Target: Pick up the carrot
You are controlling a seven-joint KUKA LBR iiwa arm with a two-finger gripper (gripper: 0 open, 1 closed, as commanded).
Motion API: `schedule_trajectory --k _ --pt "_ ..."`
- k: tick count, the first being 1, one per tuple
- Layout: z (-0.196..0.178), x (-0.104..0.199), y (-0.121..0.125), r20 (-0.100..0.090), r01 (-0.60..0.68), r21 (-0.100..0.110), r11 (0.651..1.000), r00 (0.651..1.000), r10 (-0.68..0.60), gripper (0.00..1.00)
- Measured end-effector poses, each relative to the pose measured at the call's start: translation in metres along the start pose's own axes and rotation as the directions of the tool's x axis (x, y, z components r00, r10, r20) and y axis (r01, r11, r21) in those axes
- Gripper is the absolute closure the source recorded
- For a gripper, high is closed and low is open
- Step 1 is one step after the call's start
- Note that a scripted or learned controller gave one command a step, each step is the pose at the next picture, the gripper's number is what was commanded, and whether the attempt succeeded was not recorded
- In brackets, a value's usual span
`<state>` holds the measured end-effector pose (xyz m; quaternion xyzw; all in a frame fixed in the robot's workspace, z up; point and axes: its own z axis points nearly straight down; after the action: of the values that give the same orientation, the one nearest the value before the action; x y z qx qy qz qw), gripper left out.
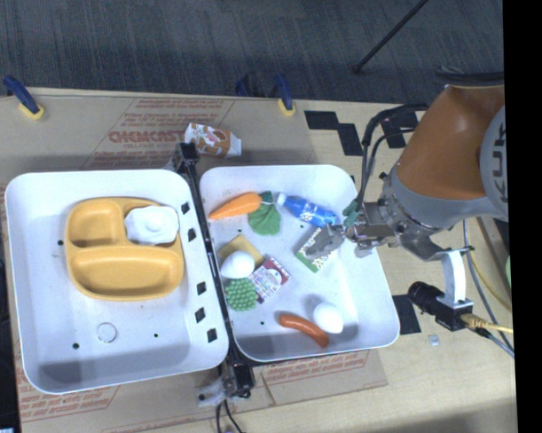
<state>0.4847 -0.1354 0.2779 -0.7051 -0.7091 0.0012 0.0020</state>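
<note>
Your carrot [236,205] lies at ten o'clock from the gripper [328,242], long axis near horizontal; gripper spread, pinching nothing.

My two-finger gripper [324,245] sits low over right white bin [367,292], mid-right side, just beside a small green-and-silver packet [313,251]. Orange carrot with green leafy top [238,205] lies near the bin's upper-left corner, well apart from me. Yellow compartment tray [122,261] in left white bin [43,290].
</note>
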Motion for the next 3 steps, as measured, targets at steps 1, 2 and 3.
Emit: schedule_trajectory --k 1,2,3 --pt "0.130 0.027 0.024 0.000 0.095 0.002 0.996 0.996 -0.095 0.00" --pt "0.185 0.032 0.082 0.001 0.028 0.000 1.000 1.000 -0.028 0.00" --pt "0.175 0.032 0.082 0.001 0.032 0.002 0.999 0.999 -0.032 1.00"
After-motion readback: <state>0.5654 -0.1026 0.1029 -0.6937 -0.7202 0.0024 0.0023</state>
